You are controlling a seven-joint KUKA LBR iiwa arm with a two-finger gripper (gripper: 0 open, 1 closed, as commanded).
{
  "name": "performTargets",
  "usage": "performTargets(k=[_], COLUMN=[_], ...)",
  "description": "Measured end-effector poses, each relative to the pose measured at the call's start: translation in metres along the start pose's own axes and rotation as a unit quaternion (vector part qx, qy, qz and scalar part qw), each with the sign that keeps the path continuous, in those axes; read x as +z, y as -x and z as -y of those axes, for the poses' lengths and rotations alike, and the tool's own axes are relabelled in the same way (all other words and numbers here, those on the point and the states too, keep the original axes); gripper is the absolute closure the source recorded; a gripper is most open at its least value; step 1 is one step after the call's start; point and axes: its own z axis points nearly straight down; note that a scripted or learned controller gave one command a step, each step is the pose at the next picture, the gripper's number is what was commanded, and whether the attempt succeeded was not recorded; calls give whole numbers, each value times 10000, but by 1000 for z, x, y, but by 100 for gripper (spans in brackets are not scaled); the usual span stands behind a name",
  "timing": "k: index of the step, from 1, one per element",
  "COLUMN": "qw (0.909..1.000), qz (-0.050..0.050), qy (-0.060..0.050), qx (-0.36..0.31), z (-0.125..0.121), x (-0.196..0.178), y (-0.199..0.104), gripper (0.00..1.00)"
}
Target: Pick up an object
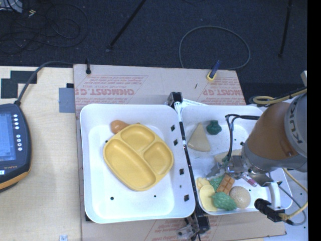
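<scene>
In the right bin my gripper is down low over a cluster of toy foods in the near corner. Just below it lie a brown waffle-like piece, a green leafy piece, a pale round ball and yellow pieces. A beige wedge and a small dark green object sit further back in the same bin. The wrist hides whatever is directly under the gripper.
The left bin holds a yellow divided plate with a small orange object behind it. The arm's orange band covers the right bin's right side. A handheld control pad lies at the far left. Cables trail near the arm.
</scene>
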Motion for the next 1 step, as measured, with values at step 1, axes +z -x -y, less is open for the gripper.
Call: performTargets(k=[1], qw=[10000], qz=[-14], qy=[-1], qx=[17], z=[-2], x=[-12], y=[1], gripper=[100])
